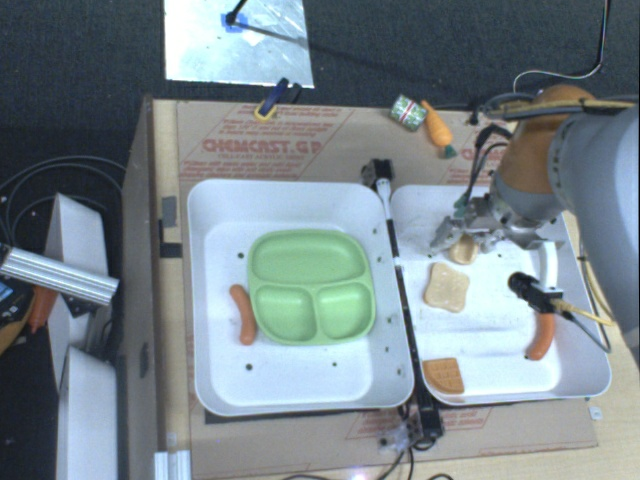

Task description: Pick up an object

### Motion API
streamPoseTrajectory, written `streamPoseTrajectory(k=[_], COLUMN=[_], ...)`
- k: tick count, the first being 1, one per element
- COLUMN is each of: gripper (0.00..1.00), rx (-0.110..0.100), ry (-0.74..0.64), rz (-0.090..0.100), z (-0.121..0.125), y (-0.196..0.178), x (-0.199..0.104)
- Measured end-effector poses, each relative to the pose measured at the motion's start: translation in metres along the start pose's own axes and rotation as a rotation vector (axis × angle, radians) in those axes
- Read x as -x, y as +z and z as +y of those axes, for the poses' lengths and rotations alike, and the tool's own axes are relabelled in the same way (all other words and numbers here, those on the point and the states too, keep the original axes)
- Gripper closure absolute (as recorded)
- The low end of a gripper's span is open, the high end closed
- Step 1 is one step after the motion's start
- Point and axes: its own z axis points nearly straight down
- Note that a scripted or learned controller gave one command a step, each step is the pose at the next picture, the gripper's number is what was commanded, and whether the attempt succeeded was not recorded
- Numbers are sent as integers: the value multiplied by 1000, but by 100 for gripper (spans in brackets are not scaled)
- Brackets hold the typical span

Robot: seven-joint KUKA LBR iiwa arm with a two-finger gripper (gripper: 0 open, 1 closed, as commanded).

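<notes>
My gripper (462,234) hangs low over the back left part of the right bin (580,368). A small tan food piece (463,252) lies right under its tip, touching or nearly touching it. A pale bread slice (447,288) rests just in front of that piece. Near the bin's front left corner lies an orange cracker (445,374), and an orange sausage (541,338) lies toward the right wall. In the left bin (215,268) sits a green divided plate (311,286) with another orange sausage (243,314) to its left.
The grey arm (590,168) crosses the right bin's back right corner. Behind the bins, on the cardboard, lie a small green can (408,111), a toy carrot (437,126) and a blue-and-yellow clip (276,98). A black divider (397,268) runs between the bins.
</notes>
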Motion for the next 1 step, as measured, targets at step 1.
streamPoseTrajectory(k=[1], gripper=[0], rx=[-2], ry=[2], rz=[1], z=[-22], y=[0], x=[-16])
